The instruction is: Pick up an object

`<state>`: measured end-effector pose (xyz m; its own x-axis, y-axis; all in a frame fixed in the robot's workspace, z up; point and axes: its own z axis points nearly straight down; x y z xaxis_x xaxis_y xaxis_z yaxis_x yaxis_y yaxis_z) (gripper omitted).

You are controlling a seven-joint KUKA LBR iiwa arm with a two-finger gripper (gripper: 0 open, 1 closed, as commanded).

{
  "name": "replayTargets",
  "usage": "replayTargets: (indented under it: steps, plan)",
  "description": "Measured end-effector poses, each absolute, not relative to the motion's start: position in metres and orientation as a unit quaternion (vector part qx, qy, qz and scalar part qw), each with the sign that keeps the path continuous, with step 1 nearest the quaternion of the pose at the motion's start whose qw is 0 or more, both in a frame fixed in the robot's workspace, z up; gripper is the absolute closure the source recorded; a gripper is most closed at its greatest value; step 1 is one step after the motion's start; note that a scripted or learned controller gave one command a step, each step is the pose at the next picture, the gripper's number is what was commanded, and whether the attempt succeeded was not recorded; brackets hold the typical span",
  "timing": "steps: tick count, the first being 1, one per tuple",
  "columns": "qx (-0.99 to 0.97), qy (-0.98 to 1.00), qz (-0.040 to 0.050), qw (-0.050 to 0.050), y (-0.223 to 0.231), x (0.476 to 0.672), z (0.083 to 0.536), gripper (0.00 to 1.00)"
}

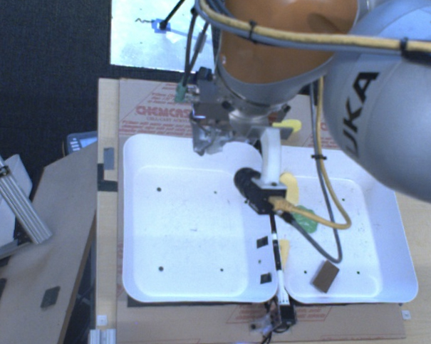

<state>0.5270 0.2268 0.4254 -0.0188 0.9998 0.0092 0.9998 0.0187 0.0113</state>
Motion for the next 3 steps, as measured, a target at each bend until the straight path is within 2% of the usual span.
replayTargets:
  steps: [1,2,3]
  plan:
    - [0.704,0.710,0.0083,0.002,0.235,0.485,0.543,1.00]
    - [0.710,0.704,0.0006,0.001,0.134,0.487,0.536,1.00]
    - [0.704,0.710,-0.0046,-0.003,0.203,0.492,0.402,1.00]
